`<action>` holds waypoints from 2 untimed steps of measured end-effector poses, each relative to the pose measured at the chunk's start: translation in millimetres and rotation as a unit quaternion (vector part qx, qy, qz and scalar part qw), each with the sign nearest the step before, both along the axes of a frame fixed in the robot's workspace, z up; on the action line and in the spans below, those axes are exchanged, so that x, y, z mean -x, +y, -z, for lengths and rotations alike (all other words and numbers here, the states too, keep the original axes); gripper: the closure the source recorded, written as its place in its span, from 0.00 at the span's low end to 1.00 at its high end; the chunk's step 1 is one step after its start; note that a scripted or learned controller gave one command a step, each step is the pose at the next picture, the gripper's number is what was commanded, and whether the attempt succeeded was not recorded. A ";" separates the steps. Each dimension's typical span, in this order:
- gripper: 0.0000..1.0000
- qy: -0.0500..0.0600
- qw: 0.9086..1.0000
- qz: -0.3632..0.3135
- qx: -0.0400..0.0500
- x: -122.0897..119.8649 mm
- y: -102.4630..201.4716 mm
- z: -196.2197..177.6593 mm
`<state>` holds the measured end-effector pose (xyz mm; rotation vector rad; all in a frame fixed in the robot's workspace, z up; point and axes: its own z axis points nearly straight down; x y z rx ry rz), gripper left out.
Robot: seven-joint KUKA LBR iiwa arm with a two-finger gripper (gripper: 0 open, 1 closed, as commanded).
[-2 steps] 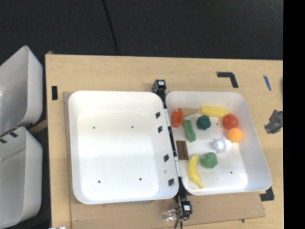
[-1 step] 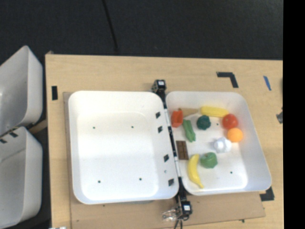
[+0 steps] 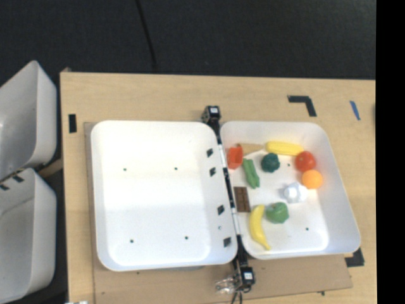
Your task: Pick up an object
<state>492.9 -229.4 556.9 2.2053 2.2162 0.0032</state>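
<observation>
- Right bin: it held every object, all lying loose on its floor; none was lifted.
- Upper row: a long banana, a red ball and an orange ball sat close together near the far right wall.
- Middle: an orange piece, a green pod and a dark green ball lay near the divider; a white piece rested just below the orange ball.
- Lower part: a curved banana touched a green pepper; a brown block lay against the divider.
- Left bin: white floor, bare of objects.
- End effector: its state could not be told.
- Progress, as judged: the pick had not started; approach, grasp and lift all remained.
</observation>
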 end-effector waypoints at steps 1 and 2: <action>1.00 0.007 1.000 -0.001 -0.003 -75.5 1.2 11.0; 1.00 0.008 1.000 0.003 -0.004 3.4 -0.4 7.7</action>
